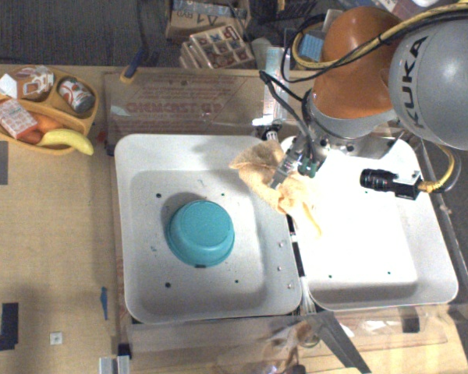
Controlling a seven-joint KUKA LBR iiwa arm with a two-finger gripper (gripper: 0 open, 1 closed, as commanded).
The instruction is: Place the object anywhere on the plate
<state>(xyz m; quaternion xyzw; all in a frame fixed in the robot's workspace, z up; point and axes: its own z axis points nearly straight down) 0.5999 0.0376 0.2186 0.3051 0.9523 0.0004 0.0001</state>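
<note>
Across the wooden tabletop [47,232] two shallow white bins sit side by side, their inner rims touching. Reaching in from the right, the grey arm [437,68] with its orange band [359,37] hangs above the upper part of the right bin [374,248]. The left bin [140,170] holds a round teal plate [201,232], turned so its rounded underside seems to face up, resting a little left of the bin's middle on the flat floor.

Draped over the shared rim between the two bins lies a crumpled yellow-tan cloth [269,179]; most of it spreads into the upper right corner of the left bin, while a thin strand trails down into the right bin. It lies well apart from the plate, up and to the right of it.

Directly over this cloth the claw [292,170] points down and to the left, its tips at or in the folds of the fabric. Whether its fingers are spread or closed on the cloth I cannot tell, since the dark tips blur into the folds.

Far off at the tabletop's upper left corner, a yellow tray [39,115] carries toy food, with a banana [66,139] along its lower edge.
</note>
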